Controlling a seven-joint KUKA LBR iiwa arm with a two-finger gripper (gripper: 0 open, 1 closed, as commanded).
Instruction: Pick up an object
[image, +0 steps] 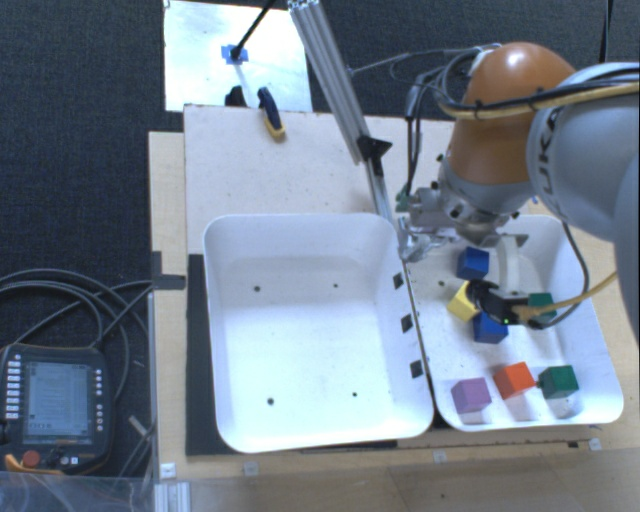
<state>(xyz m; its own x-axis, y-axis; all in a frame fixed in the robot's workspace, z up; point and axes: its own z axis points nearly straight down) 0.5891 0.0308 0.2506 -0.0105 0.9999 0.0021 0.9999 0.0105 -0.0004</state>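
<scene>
Gripper (415, 243): seen over the far left corner of the right bin, against the wall shared with the left bin; whether it is spread or pressed together cannot be told.
Arm (585, 140): smooth grey rounded casing, with a glossy orange band above the wrist.
Right bin (590, 350): shallow, white and smooth-walled, with rounded corners.
Upper blue cube (473, 263): matt and sharp-edged, just beside the gripper on its near side.
Yellow cube (462, 300): turned at an angle, set between the two blue ones.
Lower blue cube (489, 328): just beside the yellow one.
Purple cube (470, 395): placed by the near wall.
Orange cube (515, 379): placed right of the purple one, apart from it.
Green cube (558, 380): placed towards the near right corner.
Left bin (300, 340): same moulded shape, its floor dotted with a few dark specks.
Desk (280, 170): pale, flat, speckled board.
</scene>
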